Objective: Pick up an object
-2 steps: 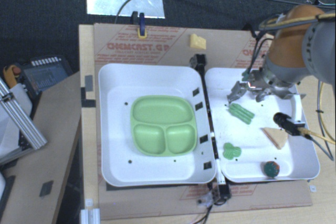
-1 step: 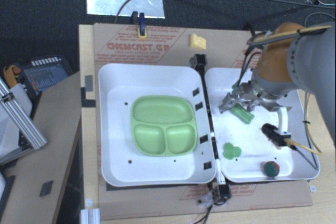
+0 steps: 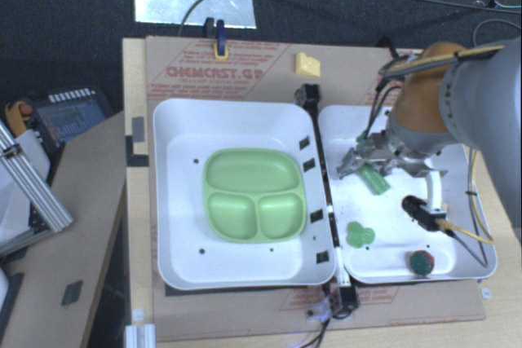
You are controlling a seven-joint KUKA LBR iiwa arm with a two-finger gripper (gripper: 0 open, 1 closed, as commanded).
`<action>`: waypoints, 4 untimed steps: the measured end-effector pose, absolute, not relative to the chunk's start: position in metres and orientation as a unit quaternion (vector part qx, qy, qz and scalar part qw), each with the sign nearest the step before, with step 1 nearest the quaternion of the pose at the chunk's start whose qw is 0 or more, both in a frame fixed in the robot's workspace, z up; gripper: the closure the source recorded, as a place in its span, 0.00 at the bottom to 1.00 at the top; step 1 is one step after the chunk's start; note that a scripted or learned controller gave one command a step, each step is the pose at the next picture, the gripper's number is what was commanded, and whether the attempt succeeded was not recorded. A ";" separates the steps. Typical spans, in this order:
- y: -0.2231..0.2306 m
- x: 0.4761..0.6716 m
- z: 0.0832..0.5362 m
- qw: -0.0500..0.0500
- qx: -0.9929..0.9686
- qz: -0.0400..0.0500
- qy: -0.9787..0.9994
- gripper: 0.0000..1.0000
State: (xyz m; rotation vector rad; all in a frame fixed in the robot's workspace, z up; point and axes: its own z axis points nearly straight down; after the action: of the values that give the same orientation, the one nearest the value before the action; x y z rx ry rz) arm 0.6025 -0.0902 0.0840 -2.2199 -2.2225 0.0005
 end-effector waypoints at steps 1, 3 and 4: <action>-0.090 0.603 0.096 -0.001 -0.707 -0.001 -0.708 1.00; -0.097 0.616 0.187 -0.003 -0.706 -0.002 -0.708 1.00; -0.106 0.615 0.236 -0.003 -0.706 -0.002 -0.708 1.00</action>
State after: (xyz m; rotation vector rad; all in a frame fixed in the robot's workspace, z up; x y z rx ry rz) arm 0.6147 -0.1055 0.2357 -2.2234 -2.2274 -0.0056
